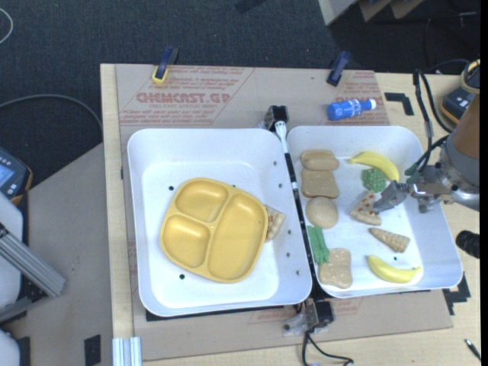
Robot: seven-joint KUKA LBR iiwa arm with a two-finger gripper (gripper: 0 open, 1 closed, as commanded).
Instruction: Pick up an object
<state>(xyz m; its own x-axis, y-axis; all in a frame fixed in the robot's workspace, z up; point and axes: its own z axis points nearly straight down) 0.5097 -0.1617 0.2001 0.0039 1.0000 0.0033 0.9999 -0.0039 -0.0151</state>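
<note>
A: Over the right bin (438, 231), at its right side, the gripper (395, 197) is seen; its dark fingers are pointed left toward the pizza slice (367, 209). Whether they are spread or pressed together cannot be told, and nothing is seen held between them.

B: What is found in that bin?

A: Along its left side two bread-like pieces (319, 172) are laid one below the other, with a pale round roll (322, 213) under them, then a green piece (317, 244) and a tan cracker-like piece (336, 268) at the front. A banana (377, 163) is placed near the back, with a broccoli floret (374, 179) just beside it. A cone-shaped piece (390, 239) and a second banana (392, 269) are set toward the front right.

B: And the left bin (145, 204)?

A: A yellow divided plate (213, 229) is held in it, tilted in plan, with a small tan item (274, 222) touching its right edge. Behind the bins, on the bench (229, 90), a blue bottle (351, 109) is laid on its side.
</note>
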